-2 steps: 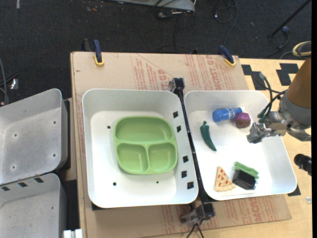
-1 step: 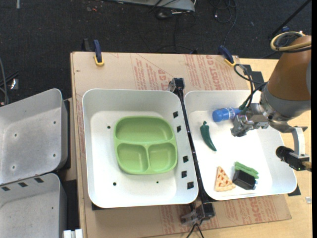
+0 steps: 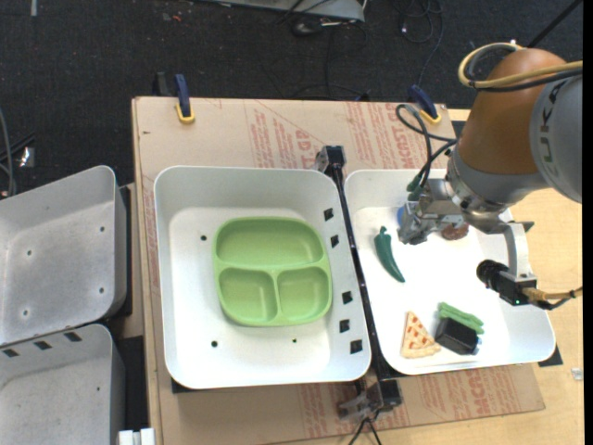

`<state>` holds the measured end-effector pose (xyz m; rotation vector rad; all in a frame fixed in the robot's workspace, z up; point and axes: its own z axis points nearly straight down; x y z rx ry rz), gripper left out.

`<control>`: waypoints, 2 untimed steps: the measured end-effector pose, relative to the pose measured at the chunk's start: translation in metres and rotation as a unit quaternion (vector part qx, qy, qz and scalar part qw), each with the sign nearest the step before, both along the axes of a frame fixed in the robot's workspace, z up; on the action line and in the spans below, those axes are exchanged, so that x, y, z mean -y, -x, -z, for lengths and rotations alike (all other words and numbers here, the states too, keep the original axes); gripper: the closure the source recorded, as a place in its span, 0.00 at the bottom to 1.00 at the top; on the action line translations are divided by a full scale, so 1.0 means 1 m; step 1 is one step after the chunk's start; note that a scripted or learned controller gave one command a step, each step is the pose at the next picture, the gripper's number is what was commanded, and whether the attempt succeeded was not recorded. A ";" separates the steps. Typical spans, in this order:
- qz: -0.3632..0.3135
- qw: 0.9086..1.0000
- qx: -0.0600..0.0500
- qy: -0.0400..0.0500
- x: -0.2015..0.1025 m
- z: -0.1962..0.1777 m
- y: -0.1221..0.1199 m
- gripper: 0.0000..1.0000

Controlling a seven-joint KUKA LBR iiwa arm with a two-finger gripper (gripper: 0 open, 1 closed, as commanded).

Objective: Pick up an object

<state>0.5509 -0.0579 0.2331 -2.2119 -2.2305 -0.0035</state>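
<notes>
I see the gripper (image 3: 414, 226) low in the right bin (image 3: 528, 341), toward its 11 o'clock corner; can't tell its grip state from this angle. Green pepper (image 3: 388, 254) lies just beside it at its 7 o'clock, apart from it. Pizza slice (image 3: 417, 335) sits at the bin's 6 o'clock, with the black-and-green block (image 3: 460, 329) just beside it at 3 o'clock. Green divided plate (image 3: 273, 270) is centred in the left bin (image 3: 185, 202).
</notes>
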 end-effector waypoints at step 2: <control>0.000 1.000 0.000 0.000 -0.112 -0.001 -0.013 1.00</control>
